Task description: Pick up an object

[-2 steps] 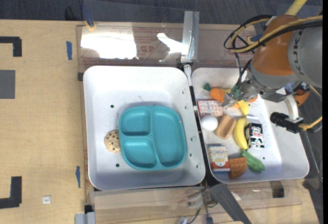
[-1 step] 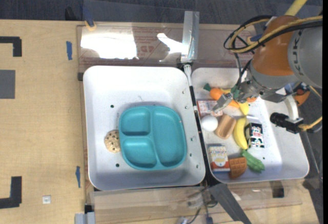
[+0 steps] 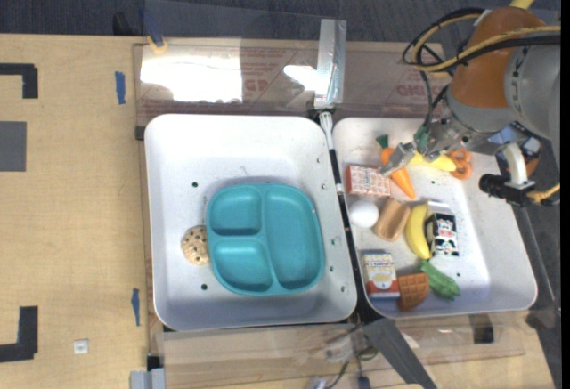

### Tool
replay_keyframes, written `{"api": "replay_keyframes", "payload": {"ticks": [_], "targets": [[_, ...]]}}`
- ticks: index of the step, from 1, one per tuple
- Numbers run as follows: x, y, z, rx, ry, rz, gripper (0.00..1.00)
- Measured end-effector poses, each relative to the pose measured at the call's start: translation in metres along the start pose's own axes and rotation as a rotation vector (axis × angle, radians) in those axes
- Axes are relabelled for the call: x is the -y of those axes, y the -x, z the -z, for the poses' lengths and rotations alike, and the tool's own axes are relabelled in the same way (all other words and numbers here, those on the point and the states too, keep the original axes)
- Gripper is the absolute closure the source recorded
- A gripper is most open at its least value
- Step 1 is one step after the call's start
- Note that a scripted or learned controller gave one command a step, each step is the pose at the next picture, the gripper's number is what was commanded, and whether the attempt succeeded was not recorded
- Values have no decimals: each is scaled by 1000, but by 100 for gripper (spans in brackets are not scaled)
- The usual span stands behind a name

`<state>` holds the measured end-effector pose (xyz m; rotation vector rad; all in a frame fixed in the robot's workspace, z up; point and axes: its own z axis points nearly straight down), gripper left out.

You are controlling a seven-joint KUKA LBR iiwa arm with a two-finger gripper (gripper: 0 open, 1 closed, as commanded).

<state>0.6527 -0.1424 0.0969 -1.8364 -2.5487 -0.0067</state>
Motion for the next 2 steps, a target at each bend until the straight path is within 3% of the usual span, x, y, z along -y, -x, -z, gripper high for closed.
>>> {"api": "replay_keyframes", "payload": {"ticks": [1,2], "targets": [[-1,0,11,0,0,2,100],[0,38,26,-2,-13,20,100]]}}
